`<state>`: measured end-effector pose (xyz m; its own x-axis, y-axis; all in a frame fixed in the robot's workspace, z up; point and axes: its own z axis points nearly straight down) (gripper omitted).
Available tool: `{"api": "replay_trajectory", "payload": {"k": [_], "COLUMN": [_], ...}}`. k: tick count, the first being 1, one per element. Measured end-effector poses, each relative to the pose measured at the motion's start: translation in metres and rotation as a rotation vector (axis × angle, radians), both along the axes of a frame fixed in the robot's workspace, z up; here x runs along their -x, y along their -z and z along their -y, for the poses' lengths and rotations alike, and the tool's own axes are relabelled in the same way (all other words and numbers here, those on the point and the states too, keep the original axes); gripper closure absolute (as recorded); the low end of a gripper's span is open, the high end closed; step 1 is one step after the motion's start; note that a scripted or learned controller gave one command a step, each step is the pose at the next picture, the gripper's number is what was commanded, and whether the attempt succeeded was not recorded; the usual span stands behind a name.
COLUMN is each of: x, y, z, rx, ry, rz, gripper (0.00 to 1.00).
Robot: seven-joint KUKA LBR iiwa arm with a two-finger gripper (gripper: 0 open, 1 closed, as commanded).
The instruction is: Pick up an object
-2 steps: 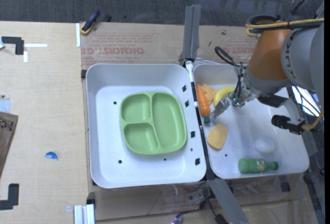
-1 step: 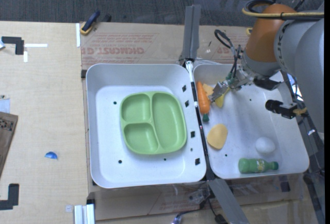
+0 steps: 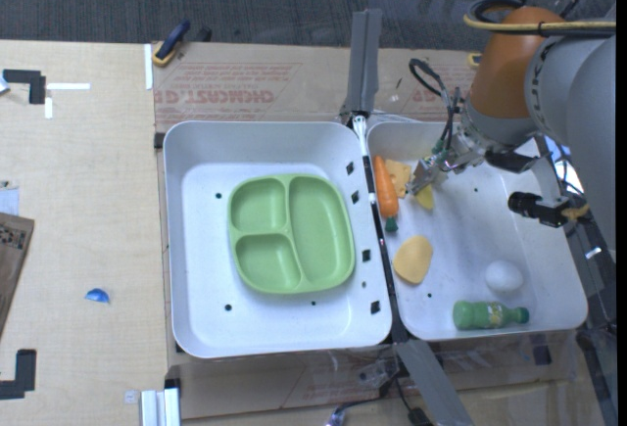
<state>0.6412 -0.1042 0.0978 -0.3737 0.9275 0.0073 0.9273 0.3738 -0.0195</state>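
The end effector (image 3: 423,181) is low in the right bin (image 3: 549,258), near its far left corner, just beside a carrot (image 3: 386,187) and yellow pieces (image 3: 425,197). Reaching step, I judge (its opening can't be made out). Next: settle over one item and close.

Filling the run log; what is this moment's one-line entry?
gripper: low in right bin | beside: carrot | left bin: green tray | grasp: unclear
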Motion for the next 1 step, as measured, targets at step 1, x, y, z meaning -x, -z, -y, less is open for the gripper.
{"api": "replay_trajectory", "payload": {"k": [1], "x": [-0.0115], "y": [-0.1142], "z": [-0.0484], "rx": [0.003], "ry": [0.157], "rz": [0.021], "gripper": [1.00]}}
